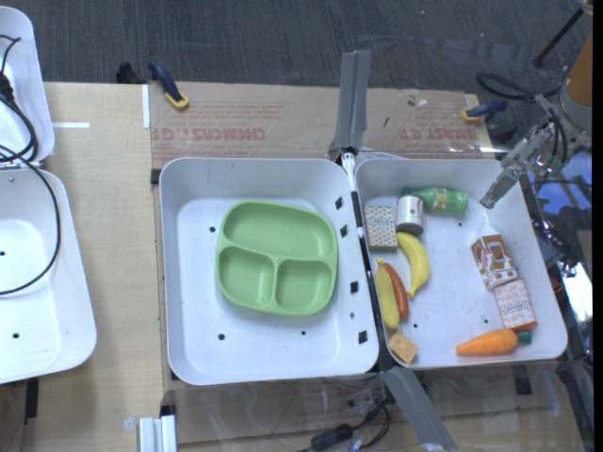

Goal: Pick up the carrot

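Note:
The carrot (488, 343) is orange with a small green top. It lies on its side in the front right corner of the right bin (452, 304). My gripper (493, 183) hangs over the bin's far right corner, well behind the carrot. Its fingers (490, 196) slant down to the left, open, with nothing between them.
The right bin also holds two bananas (415, 262), a red sausage (399, 292), a green bottle (439, 199), a small can (409, 213), a patterned box (381, 226), two snack packets (494, 260) just behind the carrot, and a tan piece (403, 348). A green divided plate (278, 257) sits in the left bin (188, 252).

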